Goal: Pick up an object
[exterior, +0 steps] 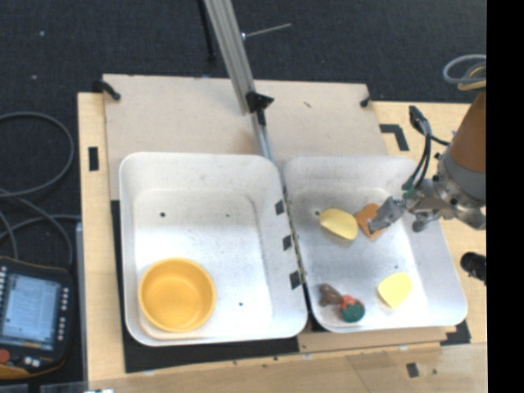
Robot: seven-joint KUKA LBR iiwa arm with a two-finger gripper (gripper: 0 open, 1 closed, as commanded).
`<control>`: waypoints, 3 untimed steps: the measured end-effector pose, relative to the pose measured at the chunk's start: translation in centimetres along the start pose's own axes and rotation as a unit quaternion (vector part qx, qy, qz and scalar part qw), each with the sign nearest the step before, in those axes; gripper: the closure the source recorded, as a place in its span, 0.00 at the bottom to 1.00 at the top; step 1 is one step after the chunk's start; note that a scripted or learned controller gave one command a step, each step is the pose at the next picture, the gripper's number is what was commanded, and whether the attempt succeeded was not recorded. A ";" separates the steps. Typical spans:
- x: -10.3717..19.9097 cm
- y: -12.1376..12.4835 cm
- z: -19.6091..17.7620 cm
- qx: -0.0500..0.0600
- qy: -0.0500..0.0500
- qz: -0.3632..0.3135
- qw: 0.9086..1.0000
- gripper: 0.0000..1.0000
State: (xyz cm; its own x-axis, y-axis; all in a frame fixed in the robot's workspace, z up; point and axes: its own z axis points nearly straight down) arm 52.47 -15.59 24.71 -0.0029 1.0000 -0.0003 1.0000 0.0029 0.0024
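**Gripper over orange piece, right bin**

You're looking at the gripper (383, 216) hanging over a small orange block (368, 219), just beside a pale yellow lump (338, 223). The block is lying partly hidden; grip state unreadable.

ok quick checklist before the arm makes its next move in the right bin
1. Gripper over the right bin: ok.
2. Target in reach: an orange block sits right at the gripper: ok.
3. Object actually held: cannot tell.
4. Neighbour crowding: a pale yellow piece touches or nearly touches the block: not ok.
5. Other items out of the way: second yellow piece and small brown-green toy lie near the front edge: ok.
6. Yellow bowl in the left bin, away from the arm: ok.
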 end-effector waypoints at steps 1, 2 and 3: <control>0.0 0.0 0.0 0.000 0.000 0.001 1.000 0.00; 0.8 -0.1 5.8 0.003 0.000 0.002 1.000 0.00; 0.3 -0.6 11.9 0.004 0.000 0.002 1.000 0.00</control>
State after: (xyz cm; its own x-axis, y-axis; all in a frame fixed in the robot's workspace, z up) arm 51.92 -15.31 12.76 0.0006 1.0000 -0.0006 1.0000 -0.0006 -0.0049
